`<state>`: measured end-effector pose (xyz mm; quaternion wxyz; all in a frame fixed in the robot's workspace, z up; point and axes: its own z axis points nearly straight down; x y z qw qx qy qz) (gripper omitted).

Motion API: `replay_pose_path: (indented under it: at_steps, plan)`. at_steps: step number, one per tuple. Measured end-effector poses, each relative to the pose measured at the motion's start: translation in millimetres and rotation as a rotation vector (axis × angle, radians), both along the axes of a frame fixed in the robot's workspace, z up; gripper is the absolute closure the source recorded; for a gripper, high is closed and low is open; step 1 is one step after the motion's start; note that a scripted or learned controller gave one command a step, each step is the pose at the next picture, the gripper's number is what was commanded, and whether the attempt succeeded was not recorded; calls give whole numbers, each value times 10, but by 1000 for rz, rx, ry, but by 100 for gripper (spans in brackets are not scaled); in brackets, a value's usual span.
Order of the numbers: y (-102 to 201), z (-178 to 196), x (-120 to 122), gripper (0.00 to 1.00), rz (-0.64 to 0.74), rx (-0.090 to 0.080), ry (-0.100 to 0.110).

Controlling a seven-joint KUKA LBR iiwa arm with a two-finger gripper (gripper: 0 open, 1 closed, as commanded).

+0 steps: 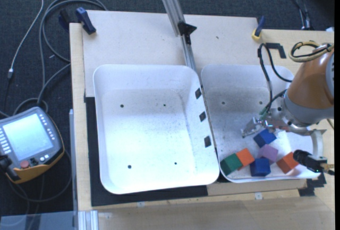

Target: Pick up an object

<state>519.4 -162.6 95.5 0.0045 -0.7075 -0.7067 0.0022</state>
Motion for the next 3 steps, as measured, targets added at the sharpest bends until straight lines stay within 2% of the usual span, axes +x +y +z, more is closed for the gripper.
replay_pose_path:
  at_steps: [1, 2, 3]
  plan:
    - [65, 40, -342, 0, 0, 0, -5]
    - [43, 41, -390, 0, 1, -1, -7]
    - [-291, 42, -390, 0, -1, -6, -11]
